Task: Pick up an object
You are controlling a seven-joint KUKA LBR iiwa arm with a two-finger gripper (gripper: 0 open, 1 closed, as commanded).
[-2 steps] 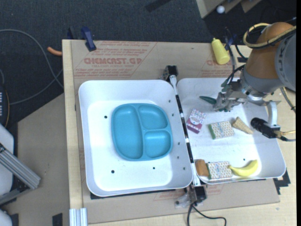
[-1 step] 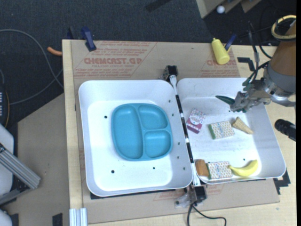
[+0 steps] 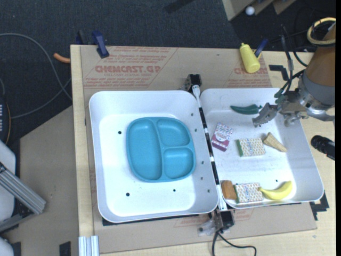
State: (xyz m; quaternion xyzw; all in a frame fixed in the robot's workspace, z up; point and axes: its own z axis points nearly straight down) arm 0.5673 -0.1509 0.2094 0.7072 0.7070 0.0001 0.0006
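Note:
In the right bin (image 3: pixel 303 159) lie a dark green pepper (image 3: pixel 244 109), a pink packet (image 3: pixel 221 136), a green-and-tan square block (image 3: pixel 251 148), a tan wedge (image 3: pixel 274 142), a yellow banana (image 3: pixel 277 191), a speckled packet (image 3: pixel 248 192) and a small brown piece (image 3: pixel 228 190). My gripper (image 3: pixel 276 116) hangs over the far part of this bin, just right of the pepper and above the wedge. It is open, with nothing between its fingers.
The left bin (image 3: pixel 106 143) holds a blue divided plate (image 3: pixel 160 148). A yellow bottle (image 3: pixel 249 58) and a blue clamp (image 3: pixel 99 44) sit on the cardboard beyond the bins. A black divider clip (image 3: pixel 194 81) marks the seam between the bins.

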